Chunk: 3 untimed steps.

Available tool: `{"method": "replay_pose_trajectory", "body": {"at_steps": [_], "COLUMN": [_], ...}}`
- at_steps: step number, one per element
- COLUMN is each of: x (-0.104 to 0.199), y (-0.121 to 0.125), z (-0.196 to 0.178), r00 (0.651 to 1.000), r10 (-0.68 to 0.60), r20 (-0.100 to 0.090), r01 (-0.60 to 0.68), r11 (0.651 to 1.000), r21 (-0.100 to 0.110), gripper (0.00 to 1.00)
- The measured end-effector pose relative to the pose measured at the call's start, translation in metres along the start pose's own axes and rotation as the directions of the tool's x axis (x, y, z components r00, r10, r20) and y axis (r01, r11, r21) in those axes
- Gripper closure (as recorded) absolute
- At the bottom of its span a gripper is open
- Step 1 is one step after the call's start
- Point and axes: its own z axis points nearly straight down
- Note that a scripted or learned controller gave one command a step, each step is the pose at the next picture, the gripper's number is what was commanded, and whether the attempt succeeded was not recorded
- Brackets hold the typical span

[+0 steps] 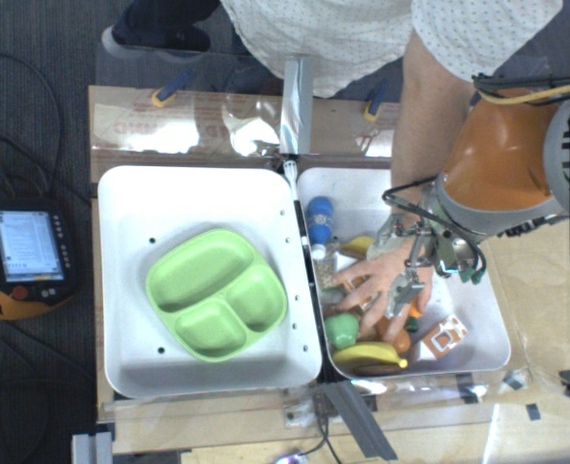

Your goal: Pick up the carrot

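Note:
The carrot (398, 329) is an orange piece lying in the front of the right bin (488, 341), partly hidden among other toy food. My gripper (408, 293) hangs just above and slightly behind it, under the orange-banded wrist (493, 167). A person's hand (372, 276) reaches into the same bin right beside the gripper, its fingers spread over the items to the left of the carrot.
The right bin also holds a blue bottle (319, 218), a green round fruit (341, 330), a banana (370, 356), another yellow piece (357, 246) and a small orange-and-white box (446, 336). A green divided plate (217, 293) lies in the left bin (130, 211). The person's arm (430, 114) crosses the back.

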Motion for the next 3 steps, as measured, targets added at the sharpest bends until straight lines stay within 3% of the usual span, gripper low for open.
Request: {"method": "replay_pose_trajectory", "body": {"at_steps": [1,2,3], "x": [0.02,0.035,-0.003], "y": [-0.018,-0.037,-0.002], "z": [0.108,0.107,0.108], "r00": [0.999,0.98,0.999], "r10": [-0.03,-0.197,-0.035], "r20": [0.016,0.022,0.017], "r01": [0.03,0.196,0.035], "r11": [1.0,0.98,0.999], "r21": [0.009,0.012,0.01], "gripper": [0.0,0.0,0.0]}}
